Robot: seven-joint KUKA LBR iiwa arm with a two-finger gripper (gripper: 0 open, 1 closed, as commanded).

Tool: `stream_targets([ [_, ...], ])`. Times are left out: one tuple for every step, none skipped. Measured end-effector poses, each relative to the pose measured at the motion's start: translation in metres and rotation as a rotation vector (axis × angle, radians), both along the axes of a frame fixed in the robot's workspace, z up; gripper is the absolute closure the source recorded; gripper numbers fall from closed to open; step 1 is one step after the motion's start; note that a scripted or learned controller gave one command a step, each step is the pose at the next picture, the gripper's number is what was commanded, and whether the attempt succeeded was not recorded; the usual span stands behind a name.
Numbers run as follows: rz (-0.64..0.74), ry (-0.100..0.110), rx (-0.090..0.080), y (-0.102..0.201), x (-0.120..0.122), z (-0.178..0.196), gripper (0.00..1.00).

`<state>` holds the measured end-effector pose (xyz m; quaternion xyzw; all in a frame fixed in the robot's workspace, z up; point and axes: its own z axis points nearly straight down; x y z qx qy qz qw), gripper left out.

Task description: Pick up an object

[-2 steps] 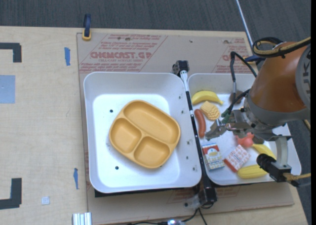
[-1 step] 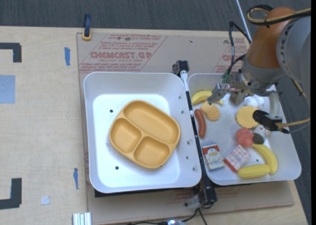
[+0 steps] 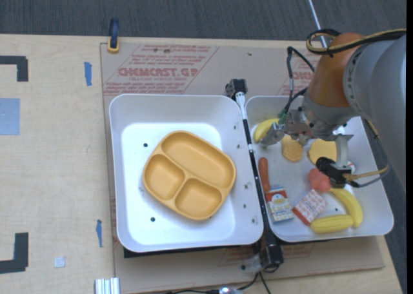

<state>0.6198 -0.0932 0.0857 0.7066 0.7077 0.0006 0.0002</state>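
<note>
Objects for picking lie in the right bin (image 3: 386, 215), under the arm (image 3: 361, 73).

Camera view: the gripper (image 3: 308, 133) hangs over the bin's upper middle, and whether it is spread or pinched cannot be told; nothing visibly sits between its parts. Around it: a yellow piece (image 3: 262, 129) at nine o'clock, an orange disc (image 3: 292, 151) just below at six, a red ball (image 3: 319, 179) at five. Farther down, a banana (image 3: 348, 202), a corn cob (image 3: 330, 224), two small cartons (image 3: 293, 205), and a sausage (image 3: 264, 175) along the left wall. The left bin (image 3: 129, 157) holds a yellow divided tray (image 3: 188, 175), with bare floor around it.
</note>
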Motion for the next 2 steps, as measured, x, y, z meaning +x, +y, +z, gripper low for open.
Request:
stream_targets([
  [0.001,-0.004,-0.002,0.0,0.001,0.012,1.0],
  [-0.001,0.003,0.0,0.02,-0.064,0.099,1.0],
])
